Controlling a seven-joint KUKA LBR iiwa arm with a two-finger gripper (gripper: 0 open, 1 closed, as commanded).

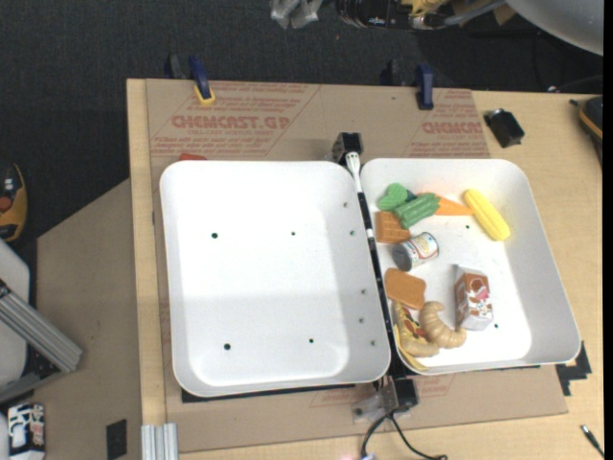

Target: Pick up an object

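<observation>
Evidently every candidate for the pick lies inside the right bin: a yellow corn cob near its far wall, a small can at its middle, a brown carton toward its near side with bare floor around it, which probably makes it the easiest to reach. The gripper hangs well beyond the right bin's far edge, off the worktop, carrying nothing; whether it is released or clenched I cannot tell.

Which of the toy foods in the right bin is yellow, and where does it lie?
The corn cob. It is the one yellow piece, lying apart near the far right of the right bin, beside the orange carrot.
</observation>
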